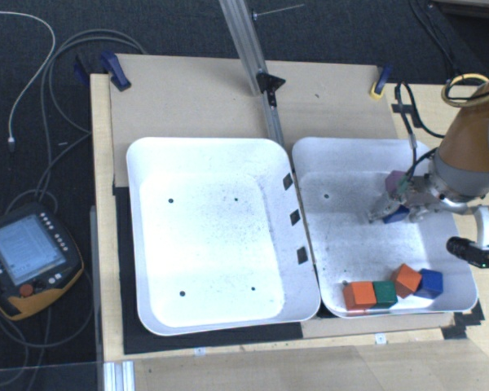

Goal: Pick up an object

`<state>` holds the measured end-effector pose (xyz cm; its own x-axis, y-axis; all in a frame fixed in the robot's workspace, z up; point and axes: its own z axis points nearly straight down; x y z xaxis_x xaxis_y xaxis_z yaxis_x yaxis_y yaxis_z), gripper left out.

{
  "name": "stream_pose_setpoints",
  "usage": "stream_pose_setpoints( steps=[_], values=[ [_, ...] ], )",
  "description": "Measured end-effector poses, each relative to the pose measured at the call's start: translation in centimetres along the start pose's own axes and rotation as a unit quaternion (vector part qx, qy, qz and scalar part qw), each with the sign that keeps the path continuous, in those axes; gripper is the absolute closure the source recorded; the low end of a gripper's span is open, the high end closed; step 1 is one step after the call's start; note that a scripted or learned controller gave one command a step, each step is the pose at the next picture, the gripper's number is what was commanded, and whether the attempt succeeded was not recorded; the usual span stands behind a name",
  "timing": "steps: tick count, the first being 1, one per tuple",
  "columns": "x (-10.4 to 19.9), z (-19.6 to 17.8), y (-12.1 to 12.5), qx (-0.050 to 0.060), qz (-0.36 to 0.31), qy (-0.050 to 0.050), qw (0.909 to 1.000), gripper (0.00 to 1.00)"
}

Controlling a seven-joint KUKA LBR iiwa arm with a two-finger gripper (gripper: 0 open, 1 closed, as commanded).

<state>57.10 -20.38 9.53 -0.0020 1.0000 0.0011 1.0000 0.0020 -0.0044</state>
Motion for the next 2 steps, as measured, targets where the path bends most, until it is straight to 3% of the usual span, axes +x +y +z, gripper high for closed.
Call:
stream_pose_setpoints(
  steps=[1, 2],
  values=[
    [0.0, -1.6, 0.2, -0.004, 0.0, -0.001, 1.0, 1.0],
    [0.7, -4.5, 3.3, -0.004, -0.001, -0.001, 1.0, 1.0]
  ],
)
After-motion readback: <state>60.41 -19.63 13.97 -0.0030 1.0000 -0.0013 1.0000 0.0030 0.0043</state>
